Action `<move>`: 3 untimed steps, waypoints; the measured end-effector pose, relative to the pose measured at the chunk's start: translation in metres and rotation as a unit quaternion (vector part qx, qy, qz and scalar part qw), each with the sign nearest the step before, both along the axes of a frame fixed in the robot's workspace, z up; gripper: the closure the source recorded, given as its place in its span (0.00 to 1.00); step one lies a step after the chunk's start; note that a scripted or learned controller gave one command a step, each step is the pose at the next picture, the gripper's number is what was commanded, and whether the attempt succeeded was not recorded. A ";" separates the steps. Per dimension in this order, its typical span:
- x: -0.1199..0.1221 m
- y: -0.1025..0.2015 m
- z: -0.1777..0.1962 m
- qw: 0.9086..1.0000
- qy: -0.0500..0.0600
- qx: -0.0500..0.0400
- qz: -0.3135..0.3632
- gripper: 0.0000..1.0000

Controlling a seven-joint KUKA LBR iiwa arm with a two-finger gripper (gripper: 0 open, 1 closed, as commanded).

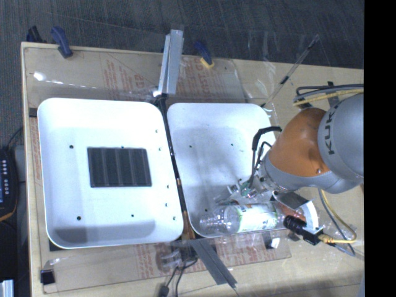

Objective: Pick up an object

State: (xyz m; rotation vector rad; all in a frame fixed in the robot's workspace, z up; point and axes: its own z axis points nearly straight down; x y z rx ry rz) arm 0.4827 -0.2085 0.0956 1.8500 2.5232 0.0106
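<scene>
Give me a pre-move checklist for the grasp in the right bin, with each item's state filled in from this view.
1. Target present: a clear plastic bottle lies on its side at the near edge of the right white bin. Ok.
2. Gripper over the right bin, close above the bottle. Ok.
3. Jaws open or shut: cannot tell; the grey and orange arm and the clutter there hide them.
4. Bottle between the jaws: cannot tell.
5. Bottle clear of the bin wall: not ok; it lies against the near rim.
6. Left white bin uninvolved: it holds a dark ribbed rectangular block, far from the arm. Ok.
</scene>
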 end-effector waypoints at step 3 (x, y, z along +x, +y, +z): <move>0.036 0.047 0.117 1.000 0.007 0.001 0.011 0.00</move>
